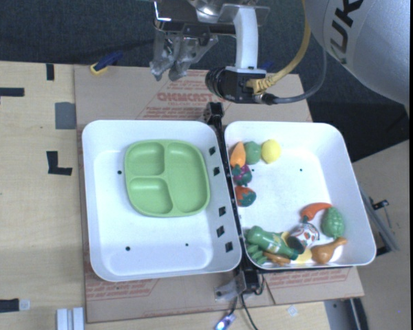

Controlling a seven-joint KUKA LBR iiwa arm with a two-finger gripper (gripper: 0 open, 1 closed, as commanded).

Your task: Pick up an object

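Grey two-finger gripper [171,66] hangs beyond the bins' far edge holding nothing I can see (finger gap unclear, cannot tell), while small plastic toy foods [292,243] crowd the right white bin's [344,150] near corner, so a descent there risks pinching several or glancing off.

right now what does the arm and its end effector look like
The arm is a bulky, rounded light grey body with large dark lettering on its side. The end effector hangs from a shiny metal wrist: a grey metal assembly with a small green circuit board at its upper left and a white bracket beside it. A yellow cable loops down to a black ring-shaped part with a yellow connector.
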